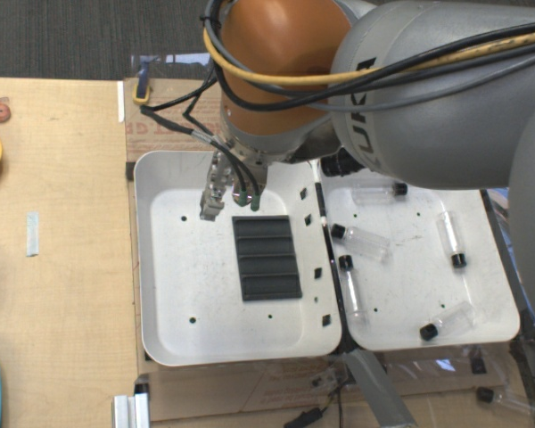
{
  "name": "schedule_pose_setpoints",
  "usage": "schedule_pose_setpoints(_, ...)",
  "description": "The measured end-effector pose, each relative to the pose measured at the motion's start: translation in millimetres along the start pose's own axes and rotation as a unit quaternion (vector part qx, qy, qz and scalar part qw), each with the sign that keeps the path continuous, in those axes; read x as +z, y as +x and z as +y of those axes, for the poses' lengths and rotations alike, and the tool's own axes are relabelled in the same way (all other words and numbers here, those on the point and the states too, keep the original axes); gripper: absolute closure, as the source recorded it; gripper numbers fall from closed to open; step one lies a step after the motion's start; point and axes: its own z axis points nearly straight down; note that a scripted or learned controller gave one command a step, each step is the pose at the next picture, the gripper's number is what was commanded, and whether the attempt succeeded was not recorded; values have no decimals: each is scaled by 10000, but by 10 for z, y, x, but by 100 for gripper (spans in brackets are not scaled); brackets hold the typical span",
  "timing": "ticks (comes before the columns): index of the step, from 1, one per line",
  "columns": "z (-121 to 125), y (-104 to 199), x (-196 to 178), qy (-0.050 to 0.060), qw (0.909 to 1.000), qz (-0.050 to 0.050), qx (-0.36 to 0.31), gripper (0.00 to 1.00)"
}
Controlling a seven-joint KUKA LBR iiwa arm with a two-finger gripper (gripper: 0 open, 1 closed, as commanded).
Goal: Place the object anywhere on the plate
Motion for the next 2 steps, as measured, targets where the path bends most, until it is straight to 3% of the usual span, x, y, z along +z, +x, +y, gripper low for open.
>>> schedule_pose_setpoints(1,-7,-16,-90,-3,10000,-12,11,100)
schedule_pose_setpoints(2,-7,-16,-89,-2,10000,-11,11,0)
